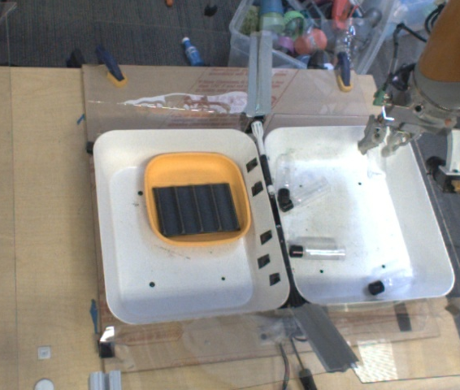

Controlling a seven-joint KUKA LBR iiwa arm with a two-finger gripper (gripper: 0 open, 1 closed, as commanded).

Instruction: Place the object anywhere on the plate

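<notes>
An orange plate lies in the left bin. A dark, ridged rectangular object rests flat on the plate and covers most of its middle. My gripper hangs over the far right corner of the right bin, well away from the plate. It stands open with nothing between its fingers.
In the right bin lie a clear bottle with a black cap, a clear tube with a black end, and a small black piece near the front. A divider with black clips separates the bins. A box of clutter stands behind.
</notes>
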